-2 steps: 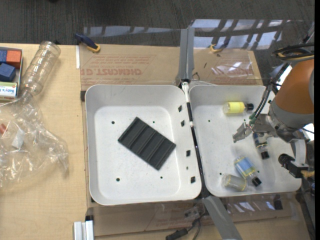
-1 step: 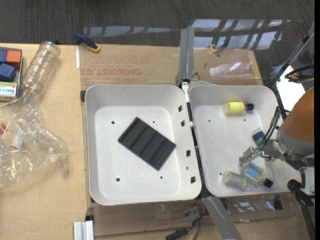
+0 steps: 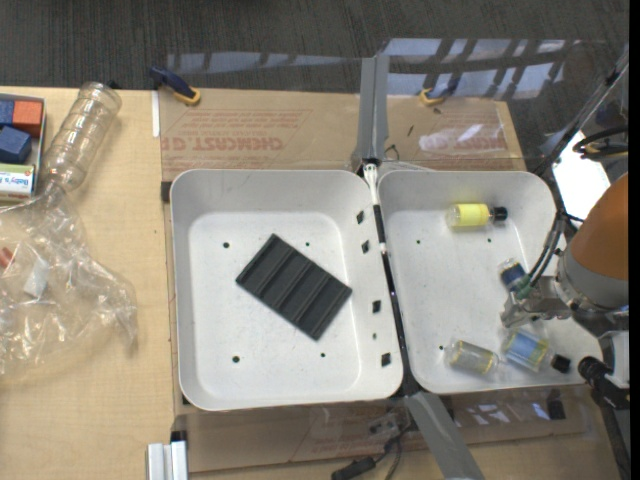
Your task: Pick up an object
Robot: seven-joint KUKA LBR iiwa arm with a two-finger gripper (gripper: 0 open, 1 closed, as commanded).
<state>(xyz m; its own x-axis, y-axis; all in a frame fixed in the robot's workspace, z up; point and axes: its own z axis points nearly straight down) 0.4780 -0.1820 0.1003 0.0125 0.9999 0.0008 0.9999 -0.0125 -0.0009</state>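
A dark ribbed rectangular pad (image 3: 293, 286) lies at a slant in the middle of the left bin (image 3: 200, 368). In the right bin (image 3: 430, 268), a small yellow bottle with a dark cap (image 3: 474, 214) lies near the back. At the front lie a small clear bottle (image 3: 471, 358) and, just right of it, a bluish clear item (image 3: 525, 349). A small blue-topped piece (image 3: 512, 273) sits near the right wall. My gripper (image 3: 524, 311) is low over the bin's right side, between the blue-topped piece and the bluish item, below the arm's orange band (image 3: 610, 243).
On the wooden bench to the left lie a clear plastic bottle (image 3: 75, 138), crumpled plastic wrap (image 3: 55, 278) and a box of coloured blocks (image 3: 20, 128). Cardboard (image 3: 260, 133) lies behind the bins, and a metal divider (image 3: 372, 118) runs between them.
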